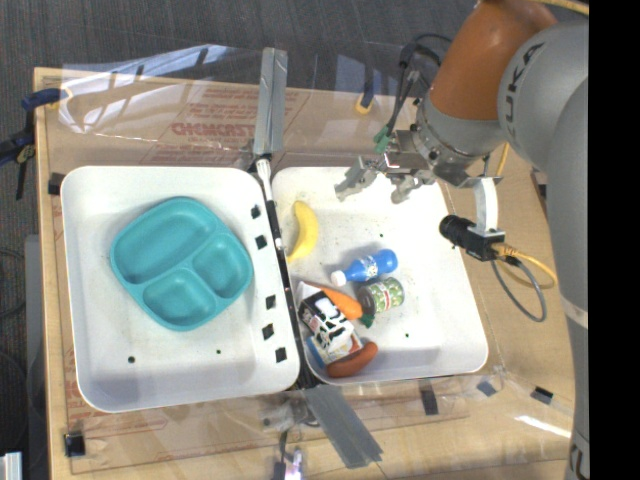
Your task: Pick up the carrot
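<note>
The carrot (346,302) is found at the right bin's (455,268) 7 o'clock corner, its long axis running from 10 to 4 o'clock, hemmed in by a carton (328,328), a blue bottle (366,267), a green can (384,294) and a sausage (352,361). The hand (378,185) is seen spread at 12 o'clock.

Tool (380,185) open — above carrot (347,303).

Grey KUKA arm (555,98) with rounded casing, dark lettering on its side, a glossy orange band (480,48) above the wrist. Thin black cables looped alongside. Pale metal hand (385,180) with two splayed fingers (352,182).
</note>
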Tool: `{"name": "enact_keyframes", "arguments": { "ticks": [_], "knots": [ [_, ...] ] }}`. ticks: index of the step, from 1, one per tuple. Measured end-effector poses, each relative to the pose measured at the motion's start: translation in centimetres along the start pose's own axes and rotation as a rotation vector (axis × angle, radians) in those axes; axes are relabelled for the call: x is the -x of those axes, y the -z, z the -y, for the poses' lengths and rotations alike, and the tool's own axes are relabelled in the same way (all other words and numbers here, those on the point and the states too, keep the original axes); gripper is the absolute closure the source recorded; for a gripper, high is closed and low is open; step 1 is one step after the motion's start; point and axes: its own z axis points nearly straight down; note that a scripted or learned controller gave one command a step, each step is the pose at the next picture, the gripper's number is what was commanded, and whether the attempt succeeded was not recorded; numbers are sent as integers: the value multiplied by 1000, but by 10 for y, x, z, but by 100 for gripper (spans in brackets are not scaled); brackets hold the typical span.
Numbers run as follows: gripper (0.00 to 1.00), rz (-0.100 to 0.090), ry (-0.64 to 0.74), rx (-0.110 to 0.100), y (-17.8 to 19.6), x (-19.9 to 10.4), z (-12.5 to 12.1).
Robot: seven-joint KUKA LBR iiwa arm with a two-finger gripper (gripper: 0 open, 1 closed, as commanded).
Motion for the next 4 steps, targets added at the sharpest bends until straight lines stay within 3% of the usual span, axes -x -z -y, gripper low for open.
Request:
{"name": "enact_keyframes", "arguments": {
  "ticks": [1,2,3,4],
  "knots": [
    [0,0,-4,-1,-95,-27,49],
    [0,-1,184,3,-172,5,112],
    [0,0,198,2,-171,-6,59],
    [0,6,645,5,-170,-3,100]
  ]
}}
